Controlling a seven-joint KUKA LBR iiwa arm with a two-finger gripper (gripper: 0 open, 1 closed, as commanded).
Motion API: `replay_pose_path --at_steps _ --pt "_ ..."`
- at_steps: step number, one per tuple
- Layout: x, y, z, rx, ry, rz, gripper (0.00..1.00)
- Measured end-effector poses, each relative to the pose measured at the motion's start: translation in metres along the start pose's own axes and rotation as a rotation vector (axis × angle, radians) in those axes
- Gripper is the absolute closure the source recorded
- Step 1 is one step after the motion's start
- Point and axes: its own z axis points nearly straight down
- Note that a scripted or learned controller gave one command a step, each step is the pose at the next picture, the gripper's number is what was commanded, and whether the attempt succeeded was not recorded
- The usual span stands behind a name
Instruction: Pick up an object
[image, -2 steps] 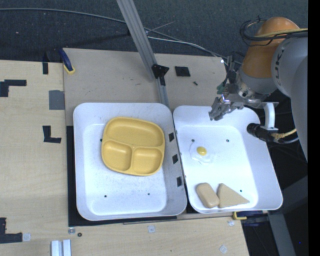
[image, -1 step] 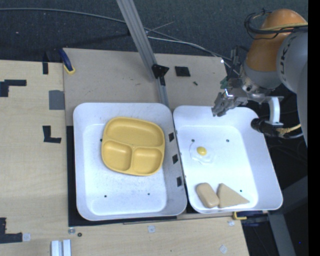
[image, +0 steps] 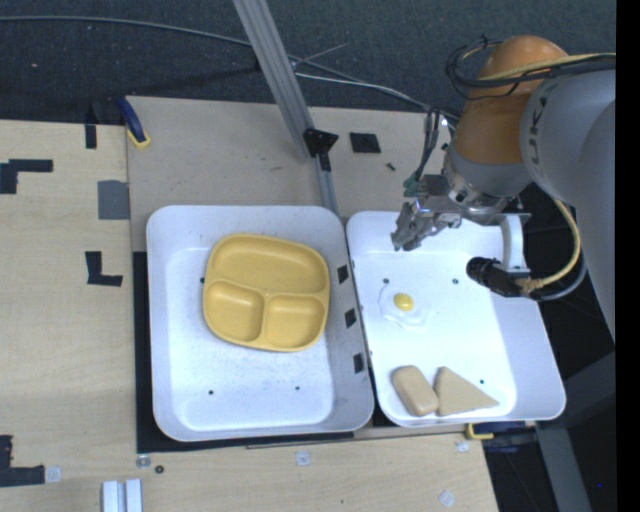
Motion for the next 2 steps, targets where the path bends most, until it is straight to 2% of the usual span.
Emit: replay_pose_path --at_steps 2 --pt "0.105 -0.022 -0.012 -0.001 0.001 -0.002 1.00"
